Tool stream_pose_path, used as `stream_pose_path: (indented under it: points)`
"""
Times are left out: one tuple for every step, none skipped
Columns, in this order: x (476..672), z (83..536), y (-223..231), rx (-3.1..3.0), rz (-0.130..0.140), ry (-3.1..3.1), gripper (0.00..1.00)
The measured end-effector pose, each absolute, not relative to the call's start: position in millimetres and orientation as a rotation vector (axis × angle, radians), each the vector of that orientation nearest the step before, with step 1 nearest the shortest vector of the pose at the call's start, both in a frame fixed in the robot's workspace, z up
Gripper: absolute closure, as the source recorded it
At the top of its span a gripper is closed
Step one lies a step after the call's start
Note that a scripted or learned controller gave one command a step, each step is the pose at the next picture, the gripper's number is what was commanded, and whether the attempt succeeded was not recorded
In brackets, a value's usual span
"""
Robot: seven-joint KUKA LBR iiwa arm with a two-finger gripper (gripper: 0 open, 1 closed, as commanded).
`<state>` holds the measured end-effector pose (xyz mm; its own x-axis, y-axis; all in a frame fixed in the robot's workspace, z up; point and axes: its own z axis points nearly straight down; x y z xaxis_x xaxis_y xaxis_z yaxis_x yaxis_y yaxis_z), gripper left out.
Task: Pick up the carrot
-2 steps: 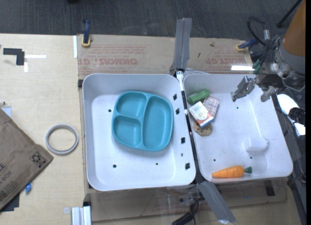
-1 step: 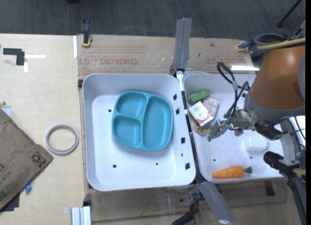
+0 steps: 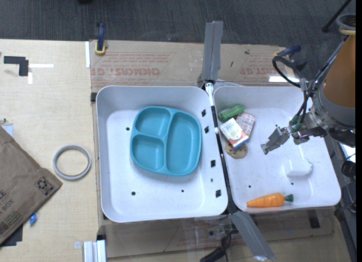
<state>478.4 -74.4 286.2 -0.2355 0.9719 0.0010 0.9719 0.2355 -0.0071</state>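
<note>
Pincer (image 3: 273, 142) hanging above the middle of the right bin (image 3: 334, 193), fingers pointing left and down; too small and slanted to tell whether spread or pressed together, nothing visible between them. Grey arm with orange band reaching in from the right.

Just below and right of the pincer, a small white block (image 3: 299, 170) on the bin floor. To the left, near the divider, a cluster: green vegetable (image 3: 231, 112), small cartons (image 3: 237, 129), a round cookie-like disc (image 3: 236, 150) touching them.

Carrot (image 3: 266, 200) lying flat along the near wall of the right bin, well apart from the pincer, orange body tapering leftward, green stub at the right end. Close to the rim, possibly touching it; hard to tell.

Probably a toy: light, stiff, smooth and somewhat slippery, round in section, so likely to roll or squirt out under an off-centre pinch. Best taken across the thick middle, fingers straddling the short axis, not at the thin tip. Near wall a likely nuisance: little room for the finger on that side.

Left bin (image 3: 107, 159) holding a teal divided plate (image 3: 167, 140). On the desk (image 3: 45, 114), a tape ring (image 3: 72, 161).
</note>
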Motion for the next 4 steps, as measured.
stream_pose_path:
  points:
    - [478.3, 286.2, -74.4, -1.939, 0.008, -2.465, 0.00]
    - [478.3, 286.2, -74.4, -1.939, 0.008, -2.465, 0.00]
    - [478.3, 286.2, -74.4, -1.939, 0.008, -2.465, 0.00]
    - [478.3, 286.2, -74.4, -1.939, 0.008, -2.465, 0.00]
